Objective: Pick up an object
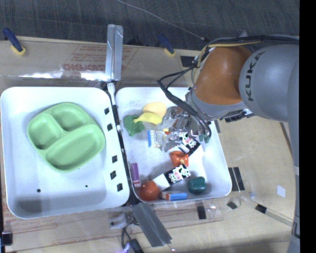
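Colours, both bins + arm

Arm [268,78] grey, orange band [221,80] above the wrist, black cables looped over it; gripper [180,124] silvery metal. Bins white: left bin [10,141], far from the gripper, holds a pale green divided plate [67,136]. In the right bin [218,162], beside the gripper: yellow banana-like piece [152,113], green leafy piece [130,124], clear-and-blue packet [156,138]. Just below it: two black-and-white cow-patterned blocks [177,174], small orange-red piece [179,157]. Further below: dark green lump [197,184], red-orange ball [149,190], blue-and-orange tube [174,196], purple stick [134,174]. Bench [253,141] tan, blue clamps [14,41] at back edge.
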Controlling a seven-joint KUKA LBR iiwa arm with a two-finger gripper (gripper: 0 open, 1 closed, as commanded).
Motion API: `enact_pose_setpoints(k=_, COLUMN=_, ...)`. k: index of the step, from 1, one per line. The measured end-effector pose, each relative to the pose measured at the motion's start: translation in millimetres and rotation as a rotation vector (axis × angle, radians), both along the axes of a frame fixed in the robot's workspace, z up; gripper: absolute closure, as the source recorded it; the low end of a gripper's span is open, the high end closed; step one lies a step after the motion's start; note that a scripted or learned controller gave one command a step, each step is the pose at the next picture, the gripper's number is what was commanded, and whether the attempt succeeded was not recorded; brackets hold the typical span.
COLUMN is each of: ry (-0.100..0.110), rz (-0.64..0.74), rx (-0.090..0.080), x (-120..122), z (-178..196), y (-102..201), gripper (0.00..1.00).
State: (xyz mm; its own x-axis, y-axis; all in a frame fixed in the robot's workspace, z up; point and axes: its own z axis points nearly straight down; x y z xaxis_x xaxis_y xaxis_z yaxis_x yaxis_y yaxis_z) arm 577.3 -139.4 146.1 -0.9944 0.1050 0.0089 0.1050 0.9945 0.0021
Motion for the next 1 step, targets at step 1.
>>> enact_pose_setpoints(k=1, ry=-0.012, rz=-0.094, rx=-0.005, x=21.1, z=51.0, y=-20.7, gripper=1.0)
